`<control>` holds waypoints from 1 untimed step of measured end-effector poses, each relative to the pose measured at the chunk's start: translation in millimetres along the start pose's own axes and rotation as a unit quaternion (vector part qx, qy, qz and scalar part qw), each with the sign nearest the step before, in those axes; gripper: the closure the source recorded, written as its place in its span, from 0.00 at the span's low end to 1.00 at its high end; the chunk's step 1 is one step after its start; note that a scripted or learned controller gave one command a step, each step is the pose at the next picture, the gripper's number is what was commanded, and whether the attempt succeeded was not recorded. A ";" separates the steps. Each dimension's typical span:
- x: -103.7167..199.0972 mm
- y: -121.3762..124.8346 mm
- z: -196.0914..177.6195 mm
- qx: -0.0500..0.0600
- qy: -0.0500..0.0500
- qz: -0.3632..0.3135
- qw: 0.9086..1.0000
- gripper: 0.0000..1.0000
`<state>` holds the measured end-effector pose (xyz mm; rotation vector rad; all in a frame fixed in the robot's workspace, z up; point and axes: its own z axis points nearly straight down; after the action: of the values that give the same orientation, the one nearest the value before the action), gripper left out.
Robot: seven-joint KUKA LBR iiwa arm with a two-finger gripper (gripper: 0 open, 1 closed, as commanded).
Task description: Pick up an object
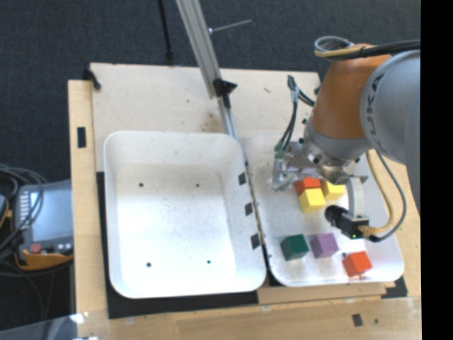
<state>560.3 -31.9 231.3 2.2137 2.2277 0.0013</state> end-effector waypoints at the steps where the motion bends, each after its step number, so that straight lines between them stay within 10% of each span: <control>1: 47.9 14.5 5.3 0.000 0.000 0.000 1.000 1.00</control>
<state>574.5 16.0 226.0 2.2132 2.2282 0.0016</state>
